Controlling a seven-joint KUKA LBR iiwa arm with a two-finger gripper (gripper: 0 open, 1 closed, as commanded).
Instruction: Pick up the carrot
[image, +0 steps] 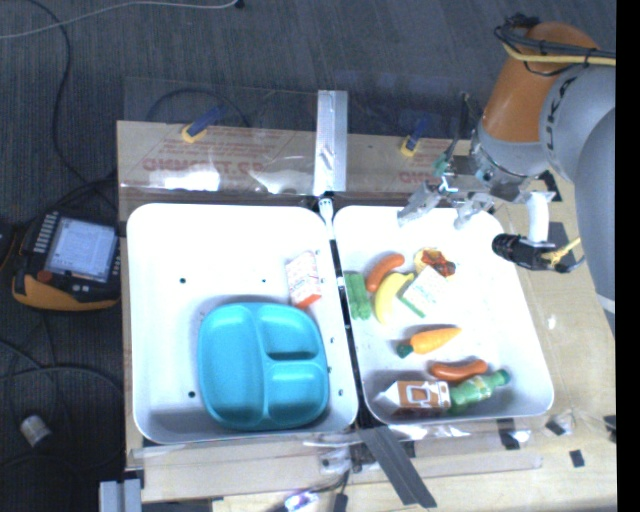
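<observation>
While the gripper (446, 207) hovered over the far rim of the right bin (520, 300), its fingers stood spread apart with nothing between them. Carrot (432, 340) lay untouched mid-bin, orange body with green stub pointing left, just beyond the sausage (457, 369) and bottle (445, 394), near the banana (390, 295). Teal tray (262, 365) sat in the left bin (180, 270). Task looked barely started: reach, descent, grasp and lift all remained.
</observation>
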